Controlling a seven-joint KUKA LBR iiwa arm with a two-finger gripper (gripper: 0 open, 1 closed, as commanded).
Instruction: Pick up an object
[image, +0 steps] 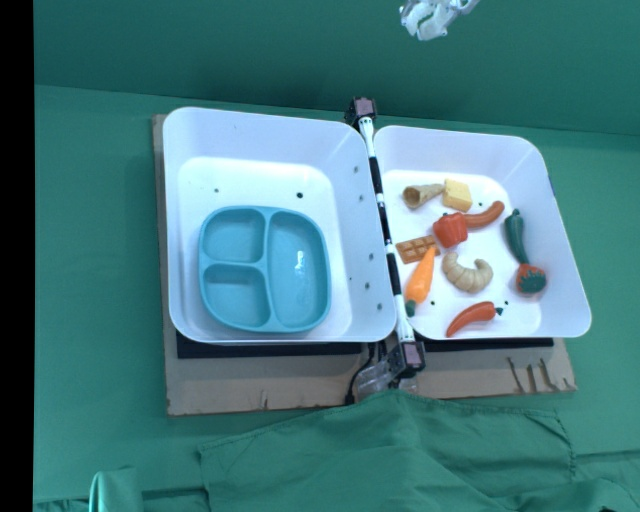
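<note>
The gripper (430, 18) hangs at the top edge of the camera view, high above the right bin (560, 255) and apart from everything in it. That bin holds several toy foods: an orange carrot (421, 279), a tan croissant (468, 270), a red chili (472, 317), a red pepper (450, 230), a red sausage (484, 215), a yellow cheese block (457, 194), an ice-cream cone (422, 193), a brown waffle (415, 247), a green cucumber (515, 235) and a round green and red piece (530, 279).
The left bin (345, 200) holds a light blue divided plate (264, 268). A black and white divider (384, 230) runs between the bins. Both bins rest on a brown board (250, 395). Rumpled green cloth (400, 450) lies at the front.
</note>
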